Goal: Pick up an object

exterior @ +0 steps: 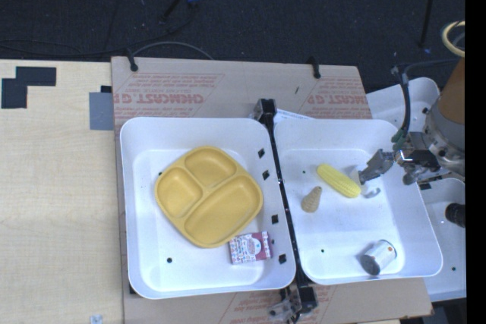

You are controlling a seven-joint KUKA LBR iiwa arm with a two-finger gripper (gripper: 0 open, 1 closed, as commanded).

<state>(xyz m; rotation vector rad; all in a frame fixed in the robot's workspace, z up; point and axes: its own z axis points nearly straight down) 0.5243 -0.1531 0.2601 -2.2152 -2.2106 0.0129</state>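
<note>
Arm reached in low from the right; pincer (370, 172) was spread, pinching nothing, just right of the yellow corn (339, 180). Right bin (334, 136) also held a cone (311, 199) and grey cylinder (377, 256); left bin (140, 163) held a yellow plate (208, 196) and small carton (250, 247).

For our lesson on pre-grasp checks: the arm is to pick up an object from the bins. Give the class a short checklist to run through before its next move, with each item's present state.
1. Target in reach: the yellow corn cob lies in the right bin, just left of the gripper: ok.
2. Gripper holds nothing: nothing shows between its fingers: ok.
3. Fingers open wide enough: cannot tell.
4. Space around the target: the tan cone lies apart from the cob: ok.
5. Gripper centred over the cob: it sits at the cob's right end: not ok.
</note>
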